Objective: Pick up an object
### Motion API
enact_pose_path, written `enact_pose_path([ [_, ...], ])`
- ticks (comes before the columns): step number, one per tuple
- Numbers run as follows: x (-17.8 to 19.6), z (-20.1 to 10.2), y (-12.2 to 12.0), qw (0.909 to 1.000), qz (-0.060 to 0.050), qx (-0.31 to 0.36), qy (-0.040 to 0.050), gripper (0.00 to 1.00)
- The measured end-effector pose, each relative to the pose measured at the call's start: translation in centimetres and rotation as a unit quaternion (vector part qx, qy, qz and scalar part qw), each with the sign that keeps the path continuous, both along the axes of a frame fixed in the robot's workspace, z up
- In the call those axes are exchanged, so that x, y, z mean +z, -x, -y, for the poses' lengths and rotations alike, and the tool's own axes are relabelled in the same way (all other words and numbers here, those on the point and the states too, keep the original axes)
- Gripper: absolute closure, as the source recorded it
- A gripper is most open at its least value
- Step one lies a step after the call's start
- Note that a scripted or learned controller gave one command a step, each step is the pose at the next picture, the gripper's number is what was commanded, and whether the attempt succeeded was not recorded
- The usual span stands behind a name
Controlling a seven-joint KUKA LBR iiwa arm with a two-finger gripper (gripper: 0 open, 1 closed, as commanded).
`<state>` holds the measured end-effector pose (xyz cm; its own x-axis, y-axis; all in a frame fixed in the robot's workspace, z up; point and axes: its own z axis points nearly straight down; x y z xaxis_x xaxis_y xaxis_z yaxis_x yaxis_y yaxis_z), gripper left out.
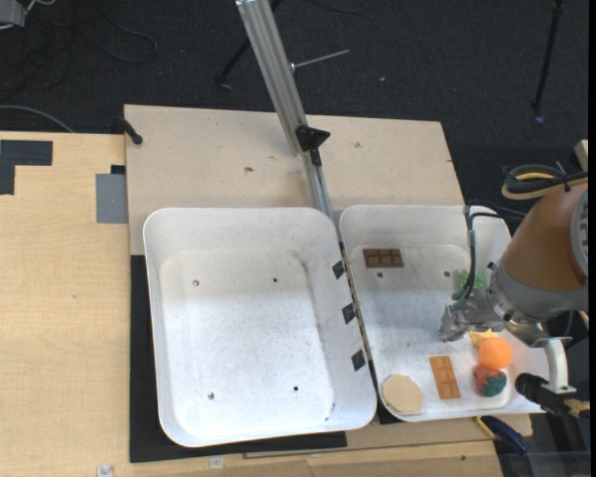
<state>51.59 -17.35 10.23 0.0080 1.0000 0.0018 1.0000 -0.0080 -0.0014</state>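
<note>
**Gripper low in the right bin, beside the orange ball**

The gripper (464, 321) sits low in the right bin (417, 241), near its far-right wall. Its metal tip looks blurred, so I cannot tell how its jaws stand or whether they grip anything. Just right of and below the tip lies a small orange ball (494, 351), round and bright. Below that rests a red-and-green toy (491, 381). Left of those lies a flat orange-brown block (443, 377), and farther left a pale tan disc (404, 394). Above-left of the tip, well apart, lies a brown segmented bar (383, 258), perhaps chocolate.
</note>
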Motion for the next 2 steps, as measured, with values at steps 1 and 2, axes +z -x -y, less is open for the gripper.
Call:
enact_pose_path([
  [1,4.4,0.7,0.2,1.0000,0.001,0.000,0.0012,1.00],
  [2,9.9,1.0,-0.9,1.0000,0.002,0.005,0.0014,1.00],
])
